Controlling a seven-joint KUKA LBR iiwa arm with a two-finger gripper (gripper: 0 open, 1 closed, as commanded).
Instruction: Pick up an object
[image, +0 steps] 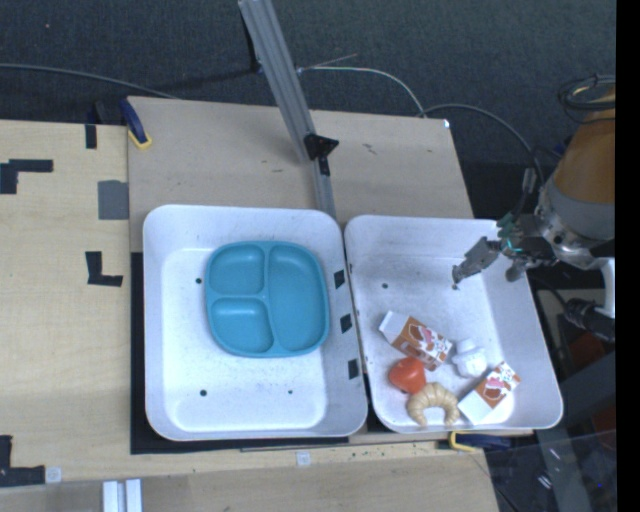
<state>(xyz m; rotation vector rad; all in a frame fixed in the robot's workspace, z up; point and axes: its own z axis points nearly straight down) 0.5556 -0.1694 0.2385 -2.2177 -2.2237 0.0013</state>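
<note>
In the right bin, several small items lie near the front. An orange and white carton rests beside a red tomato. A tan croissant sits at the front rim, with a small white piece and a second orange and white carton to its right. My gripper hangs over the bin's back right part, above and behind the items. It is open, with nothing between its fingers.
The left bin holds a blue divided plate. A grey metal post slants up from between the bins. Cables run across the dark floor behind the bench.
</note>
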